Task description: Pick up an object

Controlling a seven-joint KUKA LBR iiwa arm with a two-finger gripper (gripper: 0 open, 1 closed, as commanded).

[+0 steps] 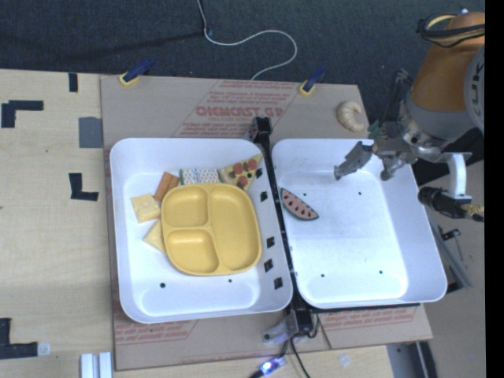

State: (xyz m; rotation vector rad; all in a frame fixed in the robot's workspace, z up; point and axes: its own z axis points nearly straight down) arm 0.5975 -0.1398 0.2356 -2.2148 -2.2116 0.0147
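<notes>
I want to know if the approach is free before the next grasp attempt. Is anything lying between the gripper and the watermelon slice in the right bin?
Nothing visible does. The gripper is over the right bin's upper part, and only bare white floor separates it from the watermelon slice near the bin's left wall.

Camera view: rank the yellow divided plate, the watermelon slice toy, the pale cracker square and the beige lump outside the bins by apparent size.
1. yellow divided plate, by far the largest.
2. watermelon slice toy.
3. pale cracker square and beige lump: they look much alike, so I leave them unranked.
</notes>
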